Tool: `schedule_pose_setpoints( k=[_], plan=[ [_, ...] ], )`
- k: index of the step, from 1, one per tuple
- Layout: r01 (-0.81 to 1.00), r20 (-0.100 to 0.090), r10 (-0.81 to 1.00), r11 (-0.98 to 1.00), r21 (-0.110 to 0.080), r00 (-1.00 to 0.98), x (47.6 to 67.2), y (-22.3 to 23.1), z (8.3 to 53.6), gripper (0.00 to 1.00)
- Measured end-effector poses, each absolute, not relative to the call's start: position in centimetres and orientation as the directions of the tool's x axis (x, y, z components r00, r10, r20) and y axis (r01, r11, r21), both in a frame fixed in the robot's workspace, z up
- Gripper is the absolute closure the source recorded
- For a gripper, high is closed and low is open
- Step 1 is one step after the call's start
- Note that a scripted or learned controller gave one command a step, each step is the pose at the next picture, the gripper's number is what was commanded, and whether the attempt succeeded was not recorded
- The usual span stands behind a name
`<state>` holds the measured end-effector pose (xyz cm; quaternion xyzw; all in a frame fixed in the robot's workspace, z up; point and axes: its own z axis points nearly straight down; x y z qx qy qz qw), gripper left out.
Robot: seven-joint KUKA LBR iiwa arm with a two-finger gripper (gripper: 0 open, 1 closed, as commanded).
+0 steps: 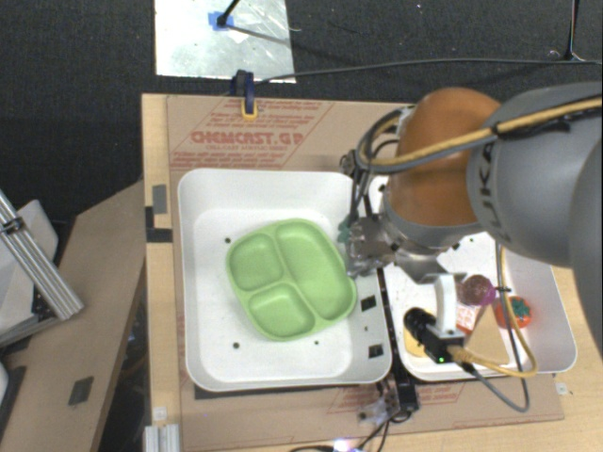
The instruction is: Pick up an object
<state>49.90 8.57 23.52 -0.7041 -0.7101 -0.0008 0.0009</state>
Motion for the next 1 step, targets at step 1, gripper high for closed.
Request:
schedule_pose_setpoints(
  k=[1],
  plan=[
    [1.000,0.001,1.000,0.003,0.001,-0.003,49.96,8.32,23.58,0.00]
  ],
)
